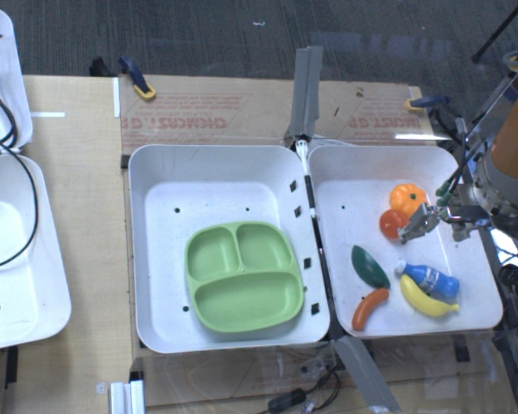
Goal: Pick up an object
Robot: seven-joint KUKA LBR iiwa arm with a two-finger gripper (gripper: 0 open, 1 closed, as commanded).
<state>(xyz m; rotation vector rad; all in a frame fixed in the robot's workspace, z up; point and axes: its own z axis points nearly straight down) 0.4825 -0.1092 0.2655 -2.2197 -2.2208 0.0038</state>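
Two shallow white bins sit side by side on a pale wooden counter (78, 136), seen from above at a slant. The grey robot arm (492, 192) reaches in from the right, and its tool (412, 228) hangs low over the right-hand white bin (345, 188); whether it is released or clenched cannot be told. The tool's tip is just beside a small round red fruit (391, 223), with a small orange pumpkin-shaped toy (407, 197) close behind it. Nearer the front edge of that bin lie a dark green oval vegetable (369, 266), an orange-red sausage-shaped toy (369, 308), a yellow banana (426, 298) and a small blue-and-white bottle (431, 280) resting against the banana. The bin's back left part is bare. The left-hand white bin (155, 231) holds a light green divided plastic plate (242, 276), with open floor behind it.
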